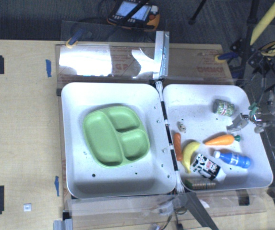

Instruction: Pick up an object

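The right bin (195, 97) holds several small objects. A greenish can (223, 108) lies near its back right. An orange carrot (219, 140) lies in the middle, and a yellow banana (190, 153) sits to its left. In front of the carrot are a blue bottle (234, 160) and a black-and-white box (206, 166). A thin red-orange piece (176, 145) rests against the left wall. My gripper (245, 119) hangs at the bin's right side, just above and right of the carrot's green end, with nothing visibly in it.
The left bin (75, 104) carries a green divided plate (116, 135). A dark bar (200, 185) lies at the right bin's front wall, and a tiny item (181, 126) sits near its left wall. A clear panel (108, 61) stands behind the bins.
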`<state>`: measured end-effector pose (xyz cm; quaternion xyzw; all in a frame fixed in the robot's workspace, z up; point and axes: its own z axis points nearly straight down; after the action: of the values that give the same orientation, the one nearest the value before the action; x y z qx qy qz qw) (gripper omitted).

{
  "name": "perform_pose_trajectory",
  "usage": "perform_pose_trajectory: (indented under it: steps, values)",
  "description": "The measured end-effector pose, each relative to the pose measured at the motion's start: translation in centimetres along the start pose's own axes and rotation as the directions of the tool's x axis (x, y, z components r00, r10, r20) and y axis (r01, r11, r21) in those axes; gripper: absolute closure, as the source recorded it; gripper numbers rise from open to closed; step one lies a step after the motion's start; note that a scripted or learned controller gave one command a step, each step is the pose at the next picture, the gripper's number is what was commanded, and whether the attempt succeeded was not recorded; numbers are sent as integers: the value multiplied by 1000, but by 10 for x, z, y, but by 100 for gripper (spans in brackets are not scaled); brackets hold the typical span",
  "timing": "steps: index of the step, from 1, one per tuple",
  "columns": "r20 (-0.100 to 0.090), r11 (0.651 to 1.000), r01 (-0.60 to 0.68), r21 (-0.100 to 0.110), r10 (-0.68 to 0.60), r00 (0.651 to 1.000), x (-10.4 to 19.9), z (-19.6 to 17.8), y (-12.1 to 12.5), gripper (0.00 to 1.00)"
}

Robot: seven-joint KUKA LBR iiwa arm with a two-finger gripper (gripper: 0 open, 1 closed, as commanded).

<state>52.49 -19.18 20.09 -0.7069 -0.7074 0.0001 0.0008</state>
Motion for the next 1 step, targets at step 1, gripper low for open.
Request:
perform_pose_trajectory:
  steps: [1]
  values:
    - [-9,980,199,-2,-199,980,-22,99,-25,0]
